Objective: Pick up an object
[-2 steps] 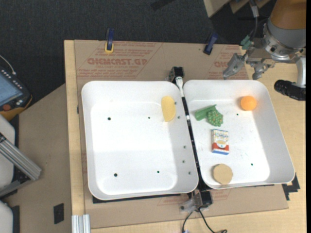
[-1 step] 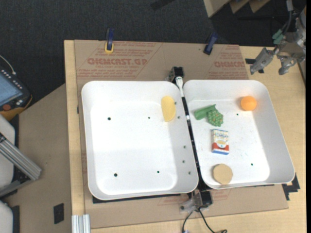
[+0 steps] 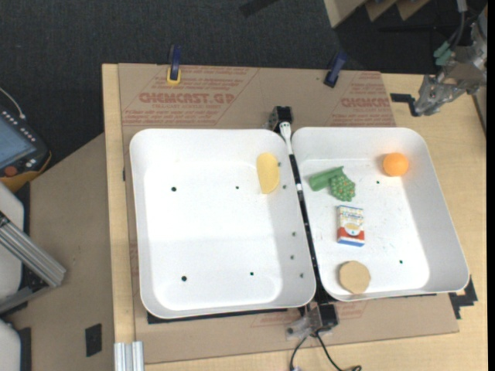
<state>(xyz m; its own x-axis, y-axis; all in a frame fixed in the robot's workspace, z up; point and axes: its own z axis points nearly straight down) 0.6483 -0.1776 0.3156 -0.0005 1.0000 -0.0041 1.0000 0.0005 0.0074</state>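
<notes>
The robot's hand (image 3: 433,99) sat high up past the top right corner of the right bin (image 3: 441,230), over the table (image 3: 93,207) and not over any toy. It was small and blurry there, so I could not tell how it was set. Nothing was in it. All the things to pick lay low in the bins. Using the right bin as the marker: an orange ball (image 3: 395,165) rested near its top right corner, closest to the hand. A green bumpy toy (image 3: 332,182) lay in its upper left part. A small red, white and blue box (image 3: 350,226) sat flat near its middle. A round tan disc (image 3: 354,277) lay by its bottom edge. Just over its left wall, in the left bin (image 3: 155,207), a pale yellow oval piece (image 3: 267,173) lay close against that wall. I think a few things could go wrong from here. The ball was round, so it might roll away if the hand bumped one side first. The disc and the box lay flat, so the hand might slide over them and come up with nothing. The yellow piece was tight by the wall, so the hand might hit the wall on the way down.
</notes>
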